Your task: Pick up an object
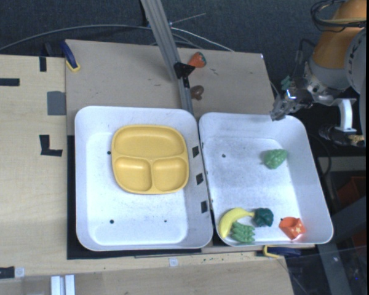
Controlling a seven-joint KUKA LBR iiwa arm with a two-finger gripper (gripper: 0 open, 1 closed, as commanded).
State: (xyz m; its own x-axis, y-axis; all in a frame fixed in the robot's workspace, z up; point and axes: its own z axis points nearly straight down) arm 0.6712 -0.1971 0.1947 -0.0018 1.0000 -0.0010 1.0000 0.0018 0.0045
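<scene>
Over the far right corner of the right bin (307,141), the gripper (279,112) hangs just at the rim, small and dark against the white plastic, and whether the claw is released or clenched I cannot tell; nothing is visibly caught in it. No object is named, so any of the toys in this bin would serve. Nearest is a pale green lump (274,158), knobbly like a toy lettuce or cabbage, lying alone near the bin's right wall in its far half; it looks the easiest choice, since it has bare floor on every side. To do this step well, the arm would need to move inward from the corner, centre above the lump and come straight down, keeping clear of the sloping wall beside it. The other pieces crowd the near edge: a smooth curved yellow banana (232,217), a bumpy bright green piece (243,232) touching it, a darker teal piece (264,216) just beside them, and an orange-red piece (291,227) in the near right corner. Packed so close, these would likely be nudged or taken together. Both bins are shallow, matte white, with rounded corners and speckled floors. The left bin (86,183) carries a yellow plate (150,158) of smooth moulded plastic, a rounded square split into three compartments, lying in the far half.
</scene>
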